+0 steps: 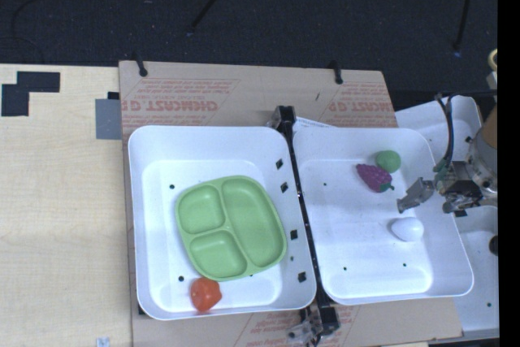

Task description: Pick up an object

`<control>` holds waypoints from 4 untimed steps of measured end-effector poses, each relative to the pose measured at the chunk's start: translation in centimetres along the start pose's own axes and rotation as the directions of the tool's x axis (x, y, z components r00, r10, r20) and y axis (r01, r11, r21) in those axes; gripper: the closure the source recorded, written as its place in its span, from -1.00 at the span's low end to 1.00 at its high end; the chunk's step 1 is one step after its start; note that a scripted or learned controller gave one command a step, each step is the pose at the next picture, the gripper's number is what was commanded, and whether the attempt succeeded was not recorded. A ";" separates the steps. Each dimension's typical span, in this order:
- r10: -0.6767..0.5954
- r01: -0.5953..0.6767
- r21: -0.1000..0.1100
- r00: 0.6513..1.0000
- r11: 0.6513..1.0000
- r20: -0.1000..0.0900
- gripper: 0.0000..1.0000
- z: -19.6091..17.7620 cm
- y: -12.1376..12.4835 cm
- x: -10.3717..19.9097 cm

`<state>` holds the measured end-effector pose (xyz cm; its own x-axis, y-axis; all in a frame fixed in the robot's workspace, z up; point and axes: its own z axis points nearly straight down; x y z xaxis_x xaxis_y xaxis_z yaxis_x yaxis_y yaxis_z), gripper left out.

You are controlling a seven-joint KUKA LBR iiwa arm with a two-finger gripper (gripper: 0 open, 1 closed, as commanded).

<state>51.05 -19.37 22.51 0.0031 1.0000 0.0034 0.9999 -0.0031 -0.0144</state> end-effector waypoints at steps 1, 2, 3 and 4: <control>-0.003 0.003 -0.013 1.000 1.000 0.003 -1.00 -0.7 0.3 0.0; -0.003 0.003 -0.005 1.000 1.000 0.000 -1.00 5.8 0.0 0.3; -0.003 0.003 -0.007 1.000 1.000 0.000 -1.00 10.8 -0.9 0.9; -0.002 0.002 -0.012 1.000 1.000 0.002 -1.00 13.9 -0.8 1.0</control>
<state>50.01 -18.31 8.66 0.0009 1.0000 0.0012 1.0000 -0.0009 -0.0026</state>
